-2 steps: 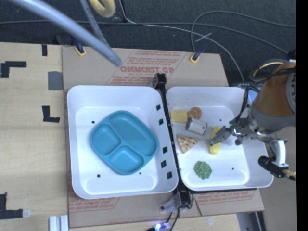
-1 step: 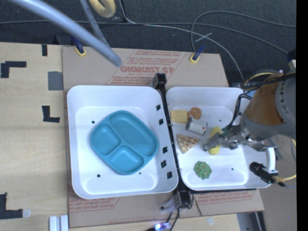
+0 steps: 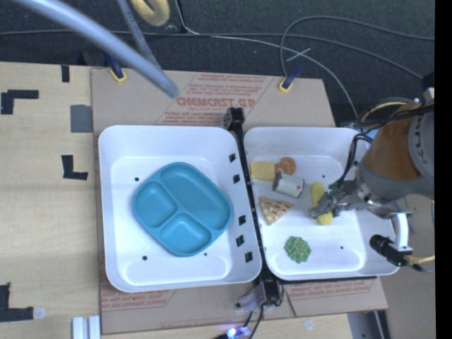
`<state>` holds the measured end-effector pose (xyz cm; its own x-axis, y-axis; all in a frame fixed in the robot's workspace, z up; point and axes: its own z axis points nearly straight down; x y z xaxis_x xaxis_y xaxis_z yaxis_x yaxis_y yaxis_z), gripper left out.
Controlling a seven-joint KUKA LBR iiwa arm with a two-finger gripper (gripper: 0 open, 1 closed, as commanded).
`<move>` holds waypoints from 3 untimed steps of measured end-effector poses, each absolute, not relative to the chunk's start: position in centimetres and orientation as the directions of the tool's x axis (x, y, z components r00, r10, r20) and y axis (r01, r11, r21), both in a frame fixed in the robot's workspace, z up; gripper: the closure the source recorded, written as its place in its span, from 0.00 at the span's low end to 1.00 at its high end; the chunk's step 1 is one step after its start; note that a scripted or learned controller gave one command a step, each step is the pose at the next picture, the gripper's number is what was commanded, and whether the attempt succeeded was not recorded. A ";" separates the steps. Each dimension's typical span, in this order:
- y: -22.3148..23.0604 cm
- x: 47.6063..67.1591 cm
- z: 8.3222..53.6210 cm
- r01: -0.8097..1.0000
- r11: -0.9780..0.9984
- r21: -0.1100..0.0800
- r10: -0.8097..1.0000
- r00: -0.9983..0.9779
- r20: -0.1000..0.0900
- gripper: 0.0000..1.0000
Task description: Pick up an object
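In the right bin [image 3: 353, 263] lie a yellow block [image 3: 263, 170], a small orange round piece [image 3: 287, 165], a grey can on its side [image 3: 288, 185], a tan wedge [image 3: 273, 208], a green knobbly ball [image 3: 297, 248] and a long yellow piece [image 3: 318, 191]. My gripper [image 3: 326, 205] is down in this bin, right over the middle of the long yellow piece. Yellow shows both above and below it. The grey arm with its orange band [image 3: 388, 157] reaches in from the right.
The left bin [image 3: 113, 189] holds a blue divided plate [image 3: 181, 207]. A black divider [image 3: 244, 189] runs between the bins. Cables trail behind the bins, and a grey pole crosses the top left.
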<state>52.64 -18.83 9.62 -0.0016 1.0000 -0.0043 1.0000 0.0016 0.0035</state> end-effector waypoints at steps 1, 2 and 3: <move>-18.4 52.9 15.6 1.000 0.002 0.004 1.000 -0.002 -0.001 1.00; -19.3 52.8 21.3 1.000 0.001 0.005 1.000 -0.001 -0.003 1.00; -19.3 52.8 23.6 1.000 0.001 0.002 1.000 -0.001 -0.001 1.00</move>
<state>52.83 -19.35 23.60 -0.0013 1.0000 -0.0010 1.0000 0.0013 0.0017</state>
